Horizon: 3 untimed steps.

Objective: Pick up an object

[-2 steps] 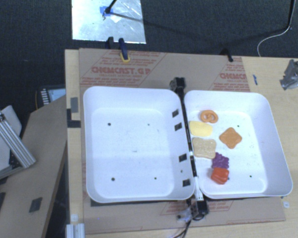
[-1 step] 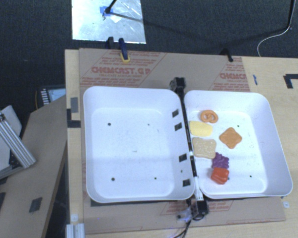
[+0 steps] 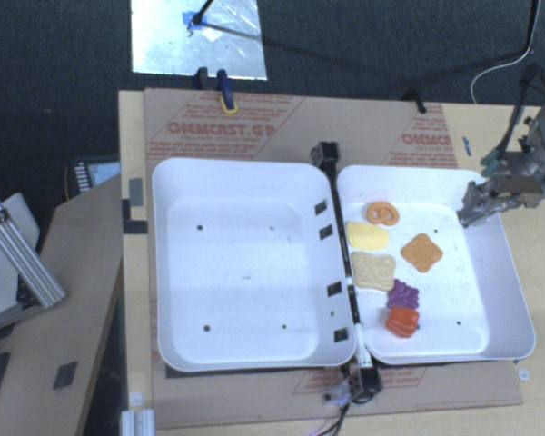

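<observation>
Nothing picked yet: your gripper (image 3: 470,209) hovers at right bin's (image 3: 509,289) upper-right rim; finger state unclear; pretzel (image 3: 381,213) untouched.

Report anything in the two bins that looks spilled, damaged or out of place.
Nothing stands out. The pretzel, yellow piece, orange piece, bread slice, purple grapes and red piece lie flat in the right bin, clustered near the divider. The gripper sits over that bin's far right rim.
</observation>
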Tool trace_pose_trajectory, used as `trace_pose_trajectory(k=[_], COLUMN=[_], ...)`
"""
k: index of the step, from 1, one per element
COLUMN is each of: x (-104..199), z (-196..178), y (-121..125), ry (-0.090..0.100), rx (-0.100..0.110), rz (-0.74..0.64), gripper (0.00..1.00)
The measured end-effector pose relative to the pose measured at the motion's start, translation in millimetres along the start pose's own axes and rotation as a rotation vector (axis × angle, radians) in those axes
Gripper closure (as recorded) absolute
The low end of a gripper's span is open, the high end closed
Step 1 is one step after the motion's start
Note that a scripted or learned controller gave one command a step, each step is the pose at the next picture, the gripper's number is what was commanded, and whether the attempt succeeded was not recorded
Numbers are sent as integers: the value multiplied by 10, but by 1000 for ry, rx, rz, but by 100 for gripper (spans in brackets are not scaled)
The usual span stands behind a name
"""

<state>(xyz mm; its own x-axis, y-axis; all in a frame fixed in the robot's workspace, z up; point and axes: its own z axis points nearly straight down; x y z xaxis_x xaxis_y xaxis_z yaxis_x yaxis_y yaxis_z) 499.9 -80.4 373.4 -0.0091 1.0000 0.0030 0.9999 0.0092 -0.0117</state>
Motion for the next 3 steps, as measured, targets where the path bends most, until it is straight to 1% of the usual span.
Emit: trace_pose_trajectory(k=[1,2,3], x=[388,1804,2389], z=[-1602,-1617,-1609], y=[211,-155,-134], ry=[-4,1,-1], rx=[-30,-15,-15], rz=[1,-10,2], gripper=[100,100,100])
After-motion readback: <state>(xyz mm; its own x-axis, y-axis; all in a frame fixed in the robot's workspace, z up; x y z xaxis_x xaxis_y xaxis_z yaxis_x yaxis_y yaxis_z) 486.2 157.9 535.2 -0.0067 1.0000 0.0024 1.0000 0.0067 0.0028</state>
